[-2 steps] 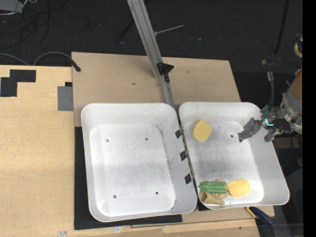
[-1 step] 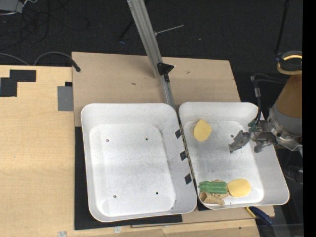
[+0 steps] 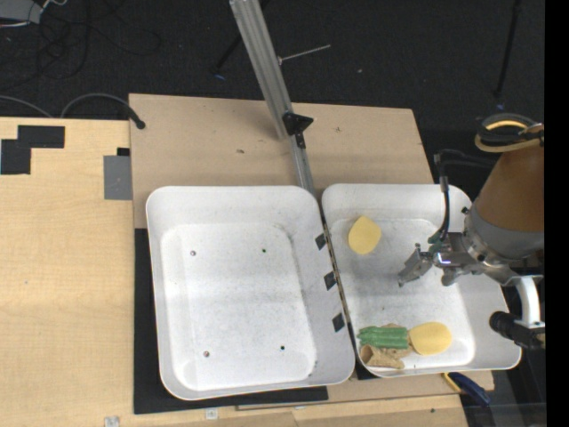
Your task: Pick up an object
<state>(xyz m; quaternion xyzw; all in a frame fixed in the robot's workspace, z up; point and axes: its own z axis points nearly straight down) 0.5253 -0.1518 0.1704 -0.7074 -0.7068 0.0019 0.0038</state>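
The right bin (image 3: 391, 198) holds a round yellow piece (image 3: 364, 236) near its back left. A second yellow piece (image 3: 430, 337) lies at the front, with a green object (image 3: 384, 335) beside it and a tan object (image 3: 384, 357) just in front of that. My gripper (image 3: 426, 277) hangs over the middle right of this bin, to the right of the round yellow piece and behind the front group. Its fingers are spread open and nothing sits between them.
The left bin (image 3: 178, 212) adjoins the right one, with black clips (image 3: 329, 279) along the shared rim. A slanted metal rail (image 3: 267, 69) rises behind the bins. The arm's orange band (image 3: 514, 181) stands over the right bin's right edge.
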